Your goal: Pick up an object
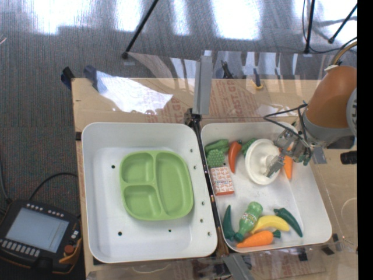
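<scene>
From above, two white bins sit side by side on the bench. The left bin (99, 156) holds a green divided plate (156, 185), lying flat near its middle.

The right bin (312, 203) holds the loose things. Along its left side lie a green bumpy piece (216, 156) and, just nearer, a small red-and-white box (221, 180). An orange pepper (233, 154) stands beside them. A white round dish (260, 160) sits in the far middle of the bin. At the near end a cluster lies close together: a dark green vegetable (228, 223), a green bottle (249, 216), a yellow banana (270, 221), a carrot (255, 240) and a dark green pepper (289, 221).

The arm (330, 107) reaches in from the right. Its gripper (280, 163) hangs over the right rim of the white dish, with a small orange piece (288, 167) just beside its fingers. Whether the pincer is open or closed, I cannot tell.
</scene>
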Tool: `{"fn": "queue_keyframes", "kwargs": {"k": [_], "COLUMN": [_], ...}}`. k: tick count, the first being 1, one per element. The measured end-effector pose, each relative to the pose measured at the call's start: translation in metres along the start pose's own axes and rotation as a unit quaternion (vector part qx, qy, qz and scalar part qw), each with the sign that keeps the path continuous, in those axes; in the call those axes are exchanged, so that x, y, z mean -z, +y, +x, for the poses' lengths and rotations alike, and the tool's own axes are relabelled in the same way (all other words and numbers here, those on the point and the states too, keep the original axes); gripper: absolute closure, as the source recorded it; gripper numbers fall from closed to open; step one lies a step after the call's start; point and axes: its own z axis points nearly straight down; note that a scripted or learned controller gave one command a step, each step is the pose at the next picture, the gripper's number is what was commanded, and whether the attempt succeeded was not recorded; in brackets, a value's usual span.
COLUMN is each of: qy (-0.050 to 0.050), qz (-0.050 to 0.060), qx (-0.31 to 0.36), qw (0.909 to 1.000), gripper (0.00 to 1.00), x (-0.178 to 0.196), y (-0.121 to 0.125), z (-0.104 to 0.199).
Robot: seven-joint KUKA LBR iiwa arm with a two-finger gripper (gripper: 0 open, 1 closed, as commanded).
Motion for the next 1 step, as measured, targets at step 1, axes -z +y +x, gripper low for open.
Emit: {"fn": "queue_keyframes", "kwargs": {"k": [1], "qy": [0.001], "qz": [-0.001], "qx": [0.001], "qw": [1.0000], "gripper": [1.00], "x": [0.0075], "y": [0.0010], "z": [-0.0005]}}
